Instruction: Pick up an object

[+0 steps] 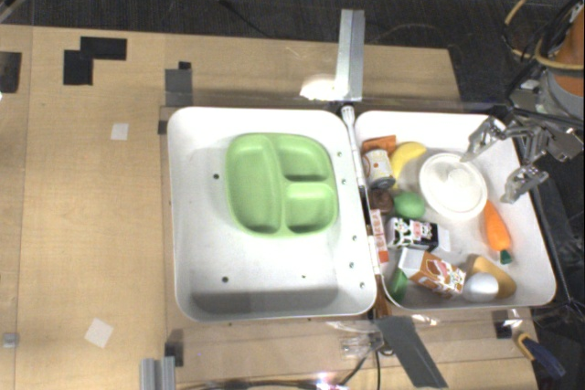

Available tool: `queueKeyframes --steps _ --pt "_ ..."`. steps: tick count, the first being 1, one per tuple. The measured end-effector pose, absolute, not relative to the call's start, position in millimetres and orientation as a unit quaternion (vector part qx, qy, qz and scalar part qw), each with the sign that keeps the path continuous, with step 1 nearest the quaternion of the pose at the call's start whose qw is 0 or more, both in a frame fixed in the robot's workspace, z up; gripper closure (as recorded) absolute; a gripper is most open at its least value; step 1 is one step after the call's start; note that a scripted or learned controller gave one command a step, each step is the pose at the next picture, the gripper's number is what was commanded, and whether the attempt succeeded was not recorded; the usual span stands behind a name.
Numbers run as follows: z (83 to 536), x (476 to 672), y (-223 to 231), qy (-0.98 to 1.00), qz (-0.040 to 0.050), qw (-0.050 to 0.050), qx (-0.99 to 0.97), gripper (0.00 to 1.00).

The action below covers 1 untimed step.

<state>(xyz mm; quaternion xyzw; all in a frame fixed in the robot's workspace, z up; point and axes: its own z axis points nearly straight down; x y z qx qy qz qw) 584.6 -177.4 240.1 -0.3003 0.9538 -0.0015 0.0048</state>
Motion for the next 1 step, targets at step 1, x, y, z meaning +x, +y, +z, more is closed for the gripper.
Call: queueKeyframes --steps 1 --pt "128.4 581.5 -202.1 0.896 -0.001 0.003 -0.443 0.0"
